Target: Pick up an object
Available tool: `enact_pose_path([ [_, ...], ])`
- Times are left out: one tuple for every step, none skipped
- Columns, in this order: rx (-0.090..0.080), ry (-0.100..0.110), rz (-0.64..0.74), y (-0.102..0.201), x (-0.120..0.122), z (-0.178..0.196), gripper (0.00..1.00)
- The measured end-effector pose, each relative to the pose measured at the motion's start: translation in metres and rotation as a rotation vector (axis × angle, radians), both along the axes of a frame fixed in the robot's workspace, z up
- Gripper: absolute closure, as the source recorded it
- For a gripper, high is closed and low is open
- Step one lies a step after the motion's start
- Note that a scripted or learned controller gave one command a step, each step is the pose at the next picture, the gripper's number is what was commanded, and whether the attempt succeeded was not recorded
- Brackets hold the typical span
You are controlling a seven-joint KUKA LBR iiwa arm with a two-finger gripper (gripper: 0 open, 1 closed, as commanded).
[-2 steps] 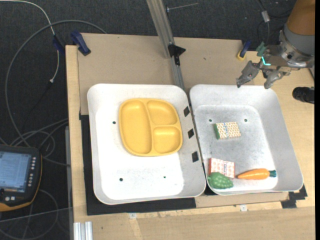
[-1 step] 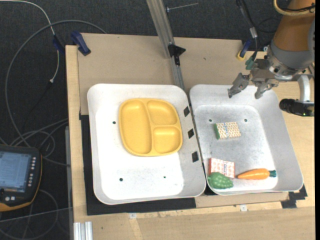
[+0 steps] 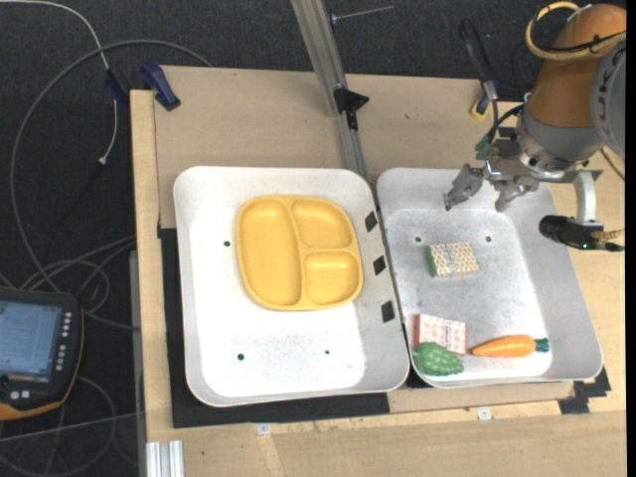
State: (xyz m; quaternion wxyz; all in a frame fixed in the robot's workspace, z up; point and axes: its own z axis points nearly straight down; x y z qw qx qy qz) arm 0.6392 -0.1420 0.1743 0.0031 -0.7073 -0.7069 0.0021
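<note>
My gripper [image 3: 485, 194] hangs over the far edge of the right bin [image 3: 556, 266], its two fingers spread apart with nothing between them. Below it in that bin lies a small green-and-white patterned block [image 3: 452, 258]. Near the front edge lie a red-and-white packet [image 3: 440, 333], a green leafy toy vegetable [image 3: 437, 360] and an orange carrot [image 3: 508, 346]. The gripper is well above and behind all of them, touching none.
The left bin [image 3: 209, 346] holds a yellow divided plate [image 3: 298, 250]. A metal pole [image 3: 320, 43] rises from the back of the bench between the bins. Black clips [image 3: 378, 264] sit along the seam between the bins.
</note>
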Motion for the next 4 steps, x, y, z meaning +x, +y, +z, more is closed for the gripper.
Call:
enact_pose_path([
  [0.000, -0.001, 0.001, -0.003, 0.002, -0.044, 0.00],
  [0.000, -0.009, 0.001, -0.003, 0.004, -0.029, 1.00],
  [-0.003, -0.016, 0.002, -0.003, 0.005, 0.037, 1.00],
  [-0.003, -0.016, 0.002, -0.003, 0.007, 0.093, 1.00],
])
